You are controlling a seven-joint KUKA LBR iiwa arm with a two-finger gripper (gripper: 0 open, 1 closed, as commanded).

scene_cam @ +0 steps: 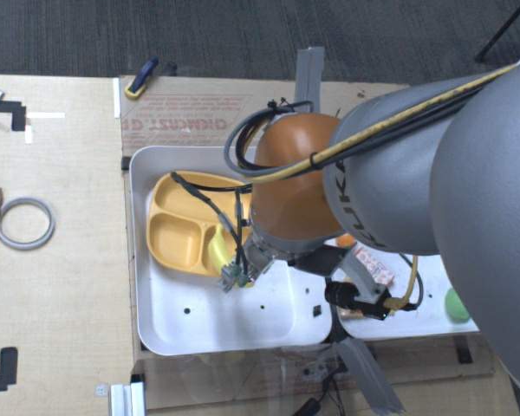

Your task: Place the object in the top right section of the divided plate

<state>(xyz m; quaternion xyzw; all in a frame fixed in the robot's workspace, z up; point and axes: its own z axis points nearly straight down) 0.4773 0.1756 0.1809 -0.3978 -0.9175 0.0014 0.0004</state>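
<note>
Plate (180, 232): yellow divided one, sitting in the left white bin (156, 319) toward its upper left. You can see three of its sections; the arm covers its right side. Yellow object (218, 248), banana-like, lies in the section at the plate's lower right edge, just beside the gripper (236, 276). Whether it touches the gripper, you can't tell from this angle.

Gripper tip is small and greenish, just off the plate's lower right corner, over the bin floor. You can't tell how the jaws stand: too small and blurred, and nothing shows between them.

Arm (399, 172) comes in from the right, grey body with the orange band (295, 180) right above the plate's right half. Black cables loop over the band and trail down across the plate.

Right bin (433, 319) is mostly under the arm; you can make out a green ball (455, 304) at its right and a red-and-white packet (373, 267) near its left.

Outside the bins: tape roll (24, 224) on the bench at left, well apart from the plate, and a blue-and-yellow tool (141, 78) above the left bin.
</note>
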